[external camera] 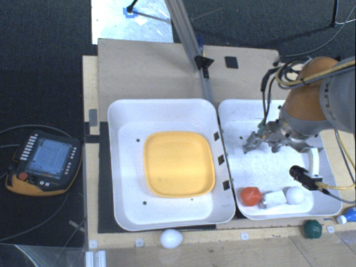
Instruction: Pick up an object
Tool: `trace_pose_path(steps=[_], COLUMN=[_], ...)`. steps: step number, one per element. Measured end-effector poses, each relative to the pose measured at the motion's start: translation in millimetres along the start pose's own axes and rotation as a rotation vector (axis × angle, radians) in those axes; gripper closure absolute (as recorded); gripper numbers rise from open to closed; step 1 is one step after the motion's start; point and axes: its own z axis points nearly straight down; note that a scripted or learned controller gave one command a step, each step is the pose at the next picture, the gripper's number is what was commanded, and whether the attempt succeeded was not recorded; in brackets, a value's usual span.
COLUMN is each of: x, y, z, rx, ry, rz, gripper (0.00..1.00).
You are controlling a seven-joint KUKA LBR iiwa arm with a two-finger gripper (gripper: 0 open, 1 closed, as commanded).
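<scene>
The right bin (239,121) holds a red rounded object (250,196), a small white block (273,198) and a white ball (294,194) in a row along its near wall. My gripper (262,144) hovers over the bare upper middle of this bin, well behind those objects. Its fingers are spread open with nothing between them. In the left bin (125,149) lies a square yellow plate (179,163).
On the bench in front of the bins rest a white egg-shaped object (171,238) and a dark green ball (312,228). A teach pendant (41,163) sits on the floor at the left. A grey pole (186,26) slants in behind the bins.
</scene>
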Motion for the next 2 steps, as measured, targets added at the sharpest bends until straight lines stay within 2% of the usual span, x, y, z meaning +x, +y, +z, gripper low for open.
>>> trace_pose_path(steps=[1, 2], x=[0, -3], y=[1, 1], z=[-12, -55], rx=[-0.004, -0.006], ry=[0.0, -0.001], rz=[-0.001, -0.001], gripper=[1.0, 1.0])
